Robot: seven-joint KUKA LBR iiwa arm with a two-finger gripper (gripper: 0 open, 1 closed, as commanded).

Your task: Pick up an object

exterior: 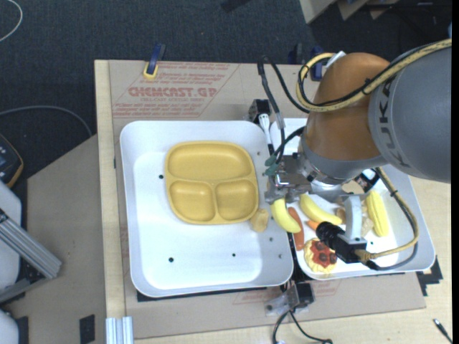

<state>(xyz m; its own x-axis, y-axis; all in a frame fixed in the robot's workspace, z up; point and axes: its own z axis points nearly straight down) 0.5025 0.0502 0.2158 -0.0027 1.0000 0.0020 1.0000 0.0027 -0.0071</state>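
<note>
- Bananas (pixel 287 218): you see toy fruit piled in the right bin (pixel 423 244), one banana at its left edge.
- Gripper (pixel 285 181): hangs just above that banana; you cannot tell its finger spread or any hold.
- Left bin (pixel 143 213): yellow divided tray (pixel 211 181).

The arm (pixel 358 120) hides most of the right bin (pixel 419 246).

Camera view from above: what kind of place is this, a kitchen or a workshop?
Most likely a robotics lab or test bench, not a kitchen. A grey and orange robot arm reaches over two white bins; the food, like the banana, looks like plastic toys beside a yellow divided tray; loose cables run across the board.
</note>
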